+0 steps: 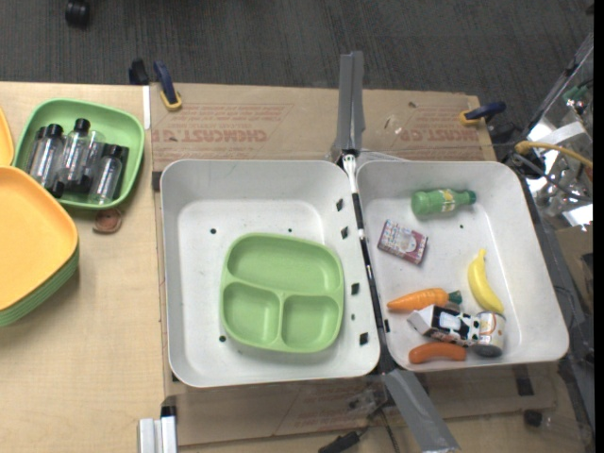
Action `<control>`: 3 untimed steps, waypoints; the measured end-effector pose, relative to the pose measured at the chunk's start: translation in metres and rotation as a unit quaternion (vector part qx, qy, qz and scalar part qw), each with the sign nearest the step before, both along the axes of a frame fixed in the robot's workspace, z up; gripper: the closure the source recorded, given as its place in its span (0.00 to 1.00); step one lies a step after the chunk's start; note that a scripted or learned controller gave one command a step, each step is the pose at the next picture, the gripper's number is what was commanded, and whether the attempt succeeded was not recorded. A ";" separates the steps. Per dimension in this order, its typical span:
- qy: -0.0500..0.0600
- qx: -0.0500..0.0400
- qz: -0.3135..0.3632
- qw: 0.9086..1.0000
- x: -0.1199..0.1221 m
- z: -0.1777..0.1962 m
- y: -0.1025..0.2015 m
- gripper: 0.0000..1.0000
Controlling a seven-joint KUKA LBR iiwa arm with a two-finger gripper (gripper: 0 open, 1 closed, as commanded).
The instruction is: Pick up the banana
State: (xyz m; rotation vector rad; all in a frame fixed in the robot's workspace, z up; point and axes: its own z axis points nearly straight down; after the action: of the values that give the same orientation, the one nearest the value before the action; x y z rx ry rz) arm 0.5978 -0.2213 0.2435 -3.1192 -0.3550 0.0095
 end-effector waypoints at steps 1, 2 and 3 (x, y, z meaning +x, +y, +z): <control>0.000 0.000 0.011 1.000 0.009 -0.012 0.000 1.00; -0.001 -0.001 0.022 1.000 0.042 -0.005 0.003 1.00; 0.000 -0.001 -0.010 1.000 0.042 -0.019 0.001 1.00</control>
State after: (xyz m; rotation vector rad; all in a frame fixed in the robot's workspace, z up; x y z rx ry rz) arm 0.6394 -0.2205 0.2249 -3.1238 -0.3248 0.0087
